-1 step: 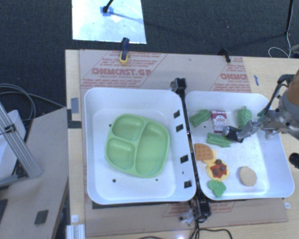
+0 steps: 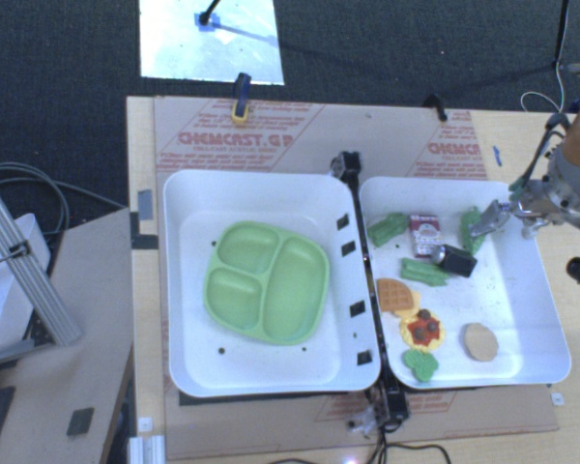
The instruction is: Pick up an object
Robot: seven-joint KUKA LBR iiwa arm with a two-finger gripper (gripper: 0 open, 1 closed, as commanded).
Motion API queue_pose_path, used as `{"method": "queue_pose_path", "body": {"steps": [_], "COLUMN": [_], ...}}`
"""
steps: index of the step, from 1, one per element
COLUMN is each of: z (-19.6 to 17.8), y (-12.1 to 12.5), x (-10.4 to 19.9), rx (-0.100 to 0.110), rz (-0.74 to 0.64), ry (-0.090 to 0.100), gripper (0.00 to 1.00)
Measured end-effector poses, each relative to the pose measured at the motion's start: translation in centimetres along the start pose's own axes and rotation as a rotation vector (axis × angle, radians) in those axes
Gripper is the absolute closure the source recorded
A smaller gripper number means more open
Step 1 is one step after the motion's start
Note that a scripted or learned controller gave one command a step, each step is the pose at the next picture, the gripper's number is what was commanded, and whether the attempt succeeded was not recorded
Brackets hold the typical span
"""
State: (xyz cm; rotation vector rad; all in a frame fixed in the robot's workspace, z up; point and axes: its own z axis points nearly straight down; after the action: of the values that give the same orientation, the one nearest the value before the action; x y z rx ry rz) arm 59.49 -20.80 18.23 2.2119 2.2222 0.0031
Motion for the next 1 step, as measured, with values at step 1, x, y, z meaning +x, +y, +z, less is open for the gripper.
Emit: {"method": "queue_pose_path", "body": {"steps": [1], "z": [3.78], "y": [1.77], "x": [0.22], "rx": [0.004], "rz": [-0.002], "ry": [0.002], "gripper": [0.0]}}
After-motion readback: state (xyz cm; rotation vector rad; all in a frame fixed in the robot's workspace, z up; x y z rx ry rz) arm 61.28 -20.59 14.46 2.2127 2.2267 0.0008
